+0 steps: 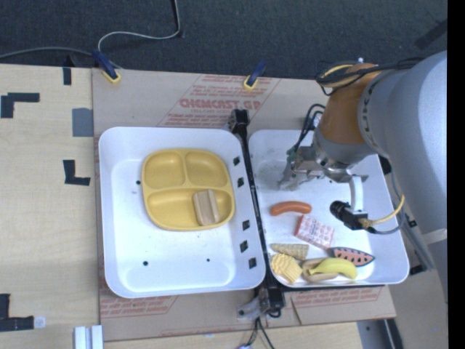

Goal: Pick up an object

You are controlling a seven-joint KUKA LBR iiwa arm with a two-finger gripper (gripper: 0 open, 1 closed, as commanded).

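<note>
- Camera view: the gripper (292, 178) is low in the right bin (392, 264), over bare floor; I cannot tell its state, and nothing is seen in it.
- The sausage (290, 209) lies just below it, the nearest object and probably the target.
- The packet (314, 231), banana (333, 269) and watermelon slice (352, 255) are further below, crowded at the bin's near edge.
- Left of it, the yellow tray (163, 169) holds a bread piece (207, 207).

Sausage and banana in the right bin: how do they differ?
The sausage is orange-red and nearly straight; the banana is yellow and curved. The sausage lies alone mid-bin; the banana sits at the front edge, crowded against other toy food. Both lie flat in the right bin, untouched.
</note>
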